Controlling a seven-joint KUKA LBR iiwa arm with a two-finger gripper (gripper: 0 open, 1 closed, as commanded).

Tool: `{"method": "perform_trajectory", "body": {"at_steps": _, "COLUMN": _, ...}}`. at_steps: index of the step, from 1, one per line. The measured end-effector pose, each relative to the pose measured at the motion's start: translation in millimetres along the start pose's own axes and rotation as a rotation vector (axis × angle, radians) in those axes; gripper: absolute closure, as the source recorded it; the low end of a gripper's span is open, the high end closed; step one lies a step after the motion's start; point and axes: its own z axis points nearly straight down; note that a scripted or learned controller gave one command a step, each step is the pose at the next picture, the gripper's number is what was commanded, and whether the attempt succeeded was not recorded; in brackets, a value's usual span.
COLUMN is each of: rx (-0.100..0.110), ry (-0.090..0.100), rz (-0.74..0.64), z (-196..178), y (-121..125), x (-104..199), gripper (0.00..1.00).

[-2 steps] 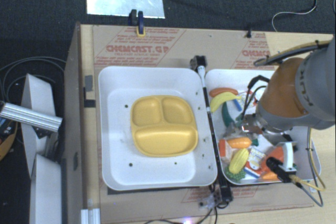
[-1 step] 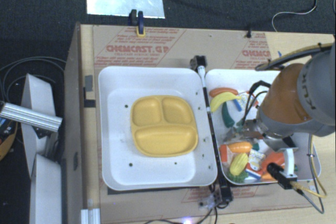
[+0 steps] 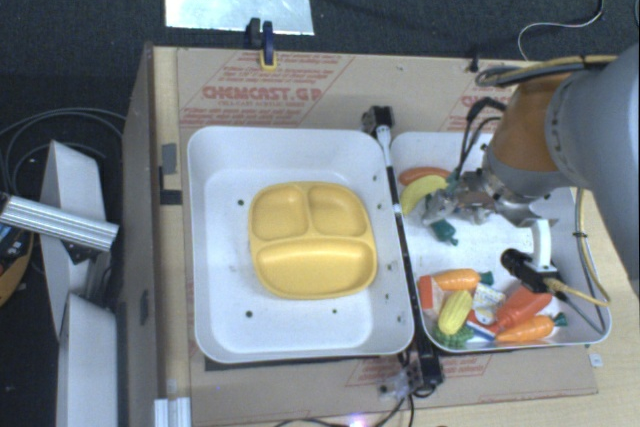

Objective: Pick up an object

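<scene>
- Tool (image 3: 447,205) low in right white plastic bin (image 3: 580,340), by yellow plastic banana (image 3: 420,190); opening impossible to tell.
- Settle squarely over banana before closing.
- Avoid small dark-green toy piece (image 3: 446,234) just below.

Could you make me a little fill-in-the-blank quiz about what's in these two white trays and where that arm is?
1. The yellow divided plate lies in the ____ bin.
2. The plate has ____ compartments.
3. The gripper is over the ____ bin, near the banana.
4. The toy corn cob lies near the right bin's ____ edge.

Answers: left; three; right; front
</scene>
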Motion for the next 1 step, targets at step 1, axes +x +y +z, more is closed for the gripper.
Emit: {"method": "perform_trajectory", "body": {"at_steps": 1, "rx": 0.000, "ry": 0.000, "rz": -0.003, "z": -10.4, "y": 0.5, "x": -0.1, "gripper": 1.00}}
